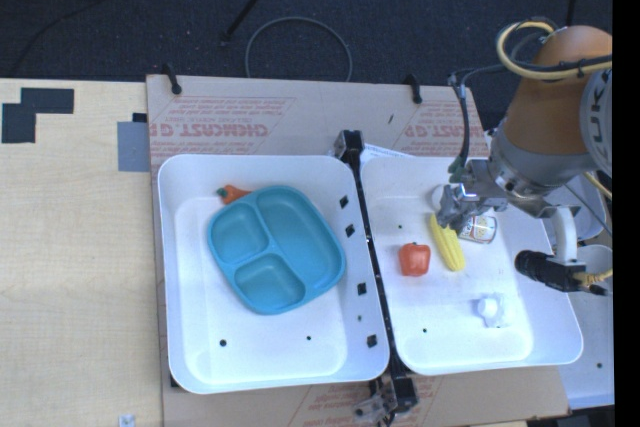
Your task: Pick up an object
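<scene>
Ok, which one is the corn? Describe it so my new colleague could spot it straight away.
Look in the right bin, near its middle, just below the gripper. The corn is the long yellow piece lying at a slant. Beside it on the left sits a round red pepper; the corn is the yellow, stick-shaped one.

Single arm (545, 130) entering from the right edge of the camera view, its orange band uppermost and the grey wrist housing below it, sloping down and to the left. A yellow cable loop sits at the top of the orange section, and a dark cable runs down along the arm's left side. The pincer (455, 208) hangs at the wrist's lower left end, low over the right bin's far half; its metal parts appear as a blurred cluster.
</scene>
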### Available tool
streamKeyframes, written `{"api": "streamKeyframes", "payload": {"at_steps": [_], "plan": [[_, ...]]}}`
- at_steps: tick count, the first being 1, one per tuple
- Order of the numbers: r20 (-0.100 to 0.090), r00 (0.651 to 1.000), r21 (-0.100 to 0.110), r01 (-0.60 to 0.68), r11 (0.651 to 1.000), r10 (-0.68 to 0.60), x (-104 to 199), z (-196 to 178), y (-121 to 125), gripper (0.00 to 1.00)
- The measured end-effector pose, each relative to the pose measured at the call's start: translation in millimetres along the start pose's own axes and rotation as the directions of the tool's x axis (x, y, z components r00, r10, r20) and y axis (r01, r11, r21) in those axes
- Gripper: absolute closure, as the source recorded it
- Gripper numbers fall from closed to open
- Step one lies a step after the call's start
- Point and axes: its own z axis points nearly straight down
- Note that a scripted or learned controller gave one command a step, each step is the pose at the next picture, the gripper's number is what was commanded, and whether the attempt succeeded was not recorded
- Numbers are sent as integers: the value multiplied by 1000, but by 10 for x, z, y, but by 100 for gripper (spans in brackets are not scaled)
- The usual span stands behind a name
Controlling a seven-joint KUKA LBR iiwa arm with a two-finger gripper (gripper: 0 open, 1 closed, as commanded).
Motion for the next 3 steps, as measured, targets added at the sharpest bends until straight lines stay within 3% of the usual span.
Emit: {"api": "streamKeyframes", "payload": {"at_steps": [2, 3], "plan": [[0, 1000, -1, 1, 1000, -1, 1094, -125, -41, 100], [1, 1000, 2, 1, 1000, -1, 1583, 29, -11, 100]]}}
